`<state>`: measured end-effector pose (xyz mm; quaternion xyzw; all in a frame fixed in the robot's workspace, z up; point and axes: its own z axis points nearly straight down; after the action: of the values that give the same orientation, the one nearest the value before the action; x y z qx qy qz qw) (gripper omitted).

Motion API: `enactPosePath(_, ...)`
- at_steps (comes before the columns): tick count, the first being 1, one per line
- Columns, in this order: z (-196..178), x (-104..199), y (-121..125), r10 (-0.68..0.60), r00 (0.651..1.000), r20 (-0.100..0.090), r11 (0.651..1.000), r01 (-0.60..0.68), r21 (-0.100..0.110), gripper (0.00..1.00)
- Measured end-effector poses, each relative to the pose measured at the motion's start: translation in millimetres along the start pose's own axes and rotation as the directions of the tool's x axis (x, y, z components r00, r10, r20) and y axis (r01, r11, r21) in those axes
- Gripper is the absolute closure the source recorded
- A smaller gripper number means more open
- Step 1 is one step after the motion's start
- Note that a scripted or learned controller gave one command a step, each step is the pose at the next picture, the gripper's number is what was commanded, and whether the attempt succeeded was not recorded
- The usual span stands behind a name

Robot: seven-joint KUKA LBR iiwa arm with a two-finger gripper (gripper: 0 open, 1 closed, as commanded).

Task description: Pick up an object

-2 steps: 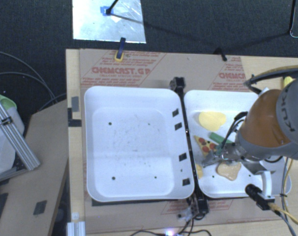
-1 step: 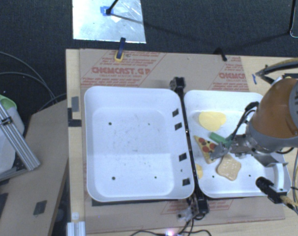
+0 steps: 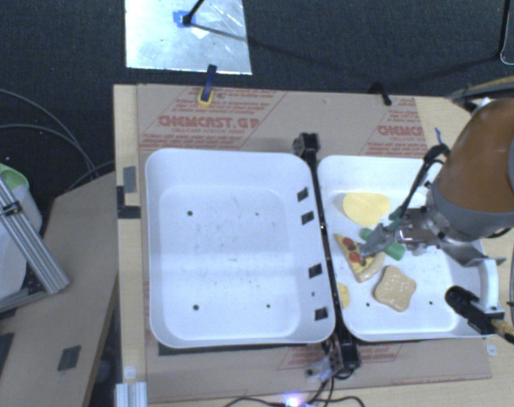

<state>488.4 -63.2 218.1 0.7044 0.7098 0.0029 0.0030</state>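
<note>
Gripper (image 3: pixel 377 242) low inside the right bin (image 3: pixel 435 170), reaching in from the right, tip pointing left and a little toward the near side. Finger state — cannot tell; the tip is a dark grey blur against a green piece (image 3: pixel 393 248) tucked just under it.

Nearest candidate: a pizza slice (image 3: pixel 362 259), toy-like, lying touching or just below the tip on its near-left side. Long axis runs from far-left to near-right, with the pale crust end toward the near side and red and green toppings at the far end. Flat and thin, so judged awkward to pinch from above.

Other things in the same bin: a yellow flat disc (image 3: pixel 365 206) just on the far side of the tip, a tan bread-like piece (image 3: pixel 394 287) on the near side, and a small yellow bit (image 3: pixel 343 294) by the dividing wall. Left bin (image 3: pixel 231 170) sits beside it.

Nothing visibly lifted yet — the pick looks unfinished.
</note>
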Motion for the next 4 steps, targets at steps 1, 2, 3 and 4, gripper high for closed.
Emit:
enactPosePath(1,93,-26,24,0.008,1.000,0.001,1.000,-0.008,0.012,0.00)
enactPosePath(2,133,-21,21,0.006,1.000,0.002,1.000,-0.006,0.003,0.00)
enactPosePath(3,131,-28,70,0.003,1.000,0.003,1.000,-0.003,-0.001,0.00)
enactPosePath(4,130,-87,49,0.008,1.000,0.003,1.000,-0.008,-0.003,0.00)
